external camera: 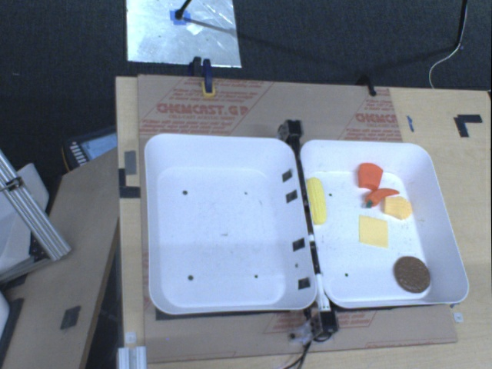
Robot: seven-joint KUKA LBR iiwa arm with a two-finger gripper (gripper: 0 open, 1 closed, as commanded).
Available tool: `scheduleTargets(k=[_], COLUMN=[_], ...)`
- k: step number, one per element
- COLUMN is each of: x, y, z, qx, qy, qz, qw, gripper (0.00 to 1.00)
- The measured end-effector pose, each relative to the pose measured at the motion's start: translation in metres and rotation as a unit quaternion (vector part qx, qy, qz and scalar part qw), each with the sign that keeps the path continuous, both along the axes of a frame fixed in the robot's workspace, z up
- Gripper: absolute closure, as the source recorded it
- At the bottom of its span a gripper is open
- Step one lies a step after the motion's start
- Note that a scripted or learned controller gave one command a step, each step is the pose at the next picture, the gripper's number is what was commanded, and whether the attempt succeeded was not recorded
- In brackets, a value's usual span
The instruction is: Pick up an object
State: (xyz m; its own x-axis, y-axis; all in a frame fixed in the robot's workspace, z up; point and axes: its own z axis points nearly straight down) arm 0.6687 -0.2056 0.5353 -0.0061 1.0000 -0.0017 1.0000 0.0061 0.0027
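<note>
The right bin (442, 206) holds several small objects. A yellow corn cob (316, 200) lies along its left wall. An orange carrot-like piece (372, 181) sits near the back, with a small yellow-orange wedge (398, 207) just right of it. A flat pale yellow square (374, 231) lies in the middle. A round brown cookie (412, 274) rests near the front right corner.
The left bin (154, 229) stands beside the right one, joined at a black-clipped divider (302, 214). Both rest on a cardboard sheet (254, 106) on the bench. A shiny metal plate (182, 20) lies at the back left. A metal rail (31, 214) juts in at the left.
</note>
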Motion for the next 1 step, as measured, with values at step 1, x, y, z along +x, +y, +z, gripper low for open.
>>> scheduleTargets(k=[1], x=[0.0000], y=[0.0000], z=[0.0000], qx=[-0.0001], qy=[0.000], qz=[0.000], qw=[1.0000], gripper=[1.00])
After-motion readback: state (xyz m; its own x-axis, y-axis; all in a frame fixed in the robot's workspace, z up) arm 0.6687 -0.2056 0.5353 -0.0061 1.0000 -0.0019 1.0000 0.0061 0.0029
